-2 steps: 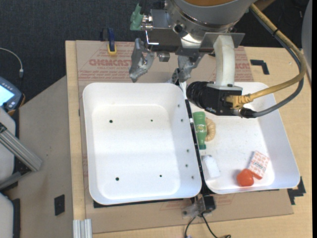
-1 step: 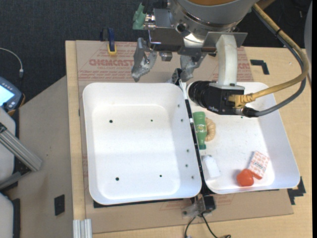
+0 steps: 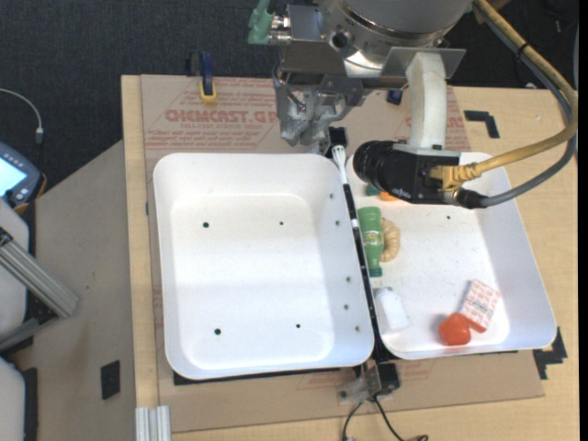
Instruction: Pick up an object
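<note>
Nearest the camera, in my right bin point(image 3: 514, 246), a red ball point(image 3: 455, 330) lay just beside a small red-and-white packet point(image 3: 481, 303), with a white block point(image 3: 392, 309) near the divider. Farther back a green bottle point(image 3: 369, 239) lay along that divider, touching a tan piece point(image 3: 391, 241). The left bin point(image 3: 184, 246) sat alongside. My tool point(image 3: 312, 118) hung over the bench point(image 3: 230, 108) beyond both bins; I could not tell whether it was released or clenched.
</note>
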`<state>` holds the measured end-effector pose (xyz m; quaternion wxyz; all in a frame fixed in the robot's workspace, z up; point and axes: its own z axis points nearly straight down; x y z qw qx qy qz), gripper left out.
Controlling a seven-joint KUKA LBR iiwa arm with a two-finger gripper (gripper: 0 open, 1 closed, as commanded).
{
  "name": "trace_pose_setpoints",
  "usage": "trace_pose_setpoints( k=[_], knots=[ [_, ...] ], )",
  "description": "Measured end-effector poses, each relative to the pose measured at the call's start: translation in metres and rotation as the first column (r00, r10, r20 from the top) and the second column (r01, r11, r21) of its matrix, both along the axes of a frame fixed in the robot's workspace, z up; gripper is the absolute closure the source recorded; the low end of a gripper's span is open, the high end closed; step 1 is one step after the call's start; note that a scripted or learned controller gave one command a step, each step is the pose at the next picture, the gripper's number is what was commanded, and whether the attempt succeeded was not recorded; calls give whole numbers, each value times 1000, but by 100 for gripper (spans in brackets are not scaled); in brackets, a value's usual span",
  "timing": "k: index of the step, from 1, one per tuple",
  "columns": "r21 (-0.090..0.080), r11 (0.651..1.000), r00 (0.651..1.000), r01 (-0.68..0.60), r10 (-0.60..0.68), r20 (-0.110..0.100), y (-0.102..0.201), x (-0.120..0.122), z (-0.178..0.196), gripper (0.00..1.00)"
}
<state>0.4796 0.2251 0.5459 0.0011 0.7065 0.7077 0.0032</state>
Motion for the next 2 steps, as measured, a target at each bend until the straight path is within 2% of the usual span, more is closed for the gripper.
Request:
trace_pose_setpoints(
  k=[1, 2],
  knots=[
    [-9, 1000, 1000, 3, -3, -19, -1, -1, -102, 100],
    [-1, 1000, 1000, 2, -2, -4, 0, 0, -85, 100]
  ],
)
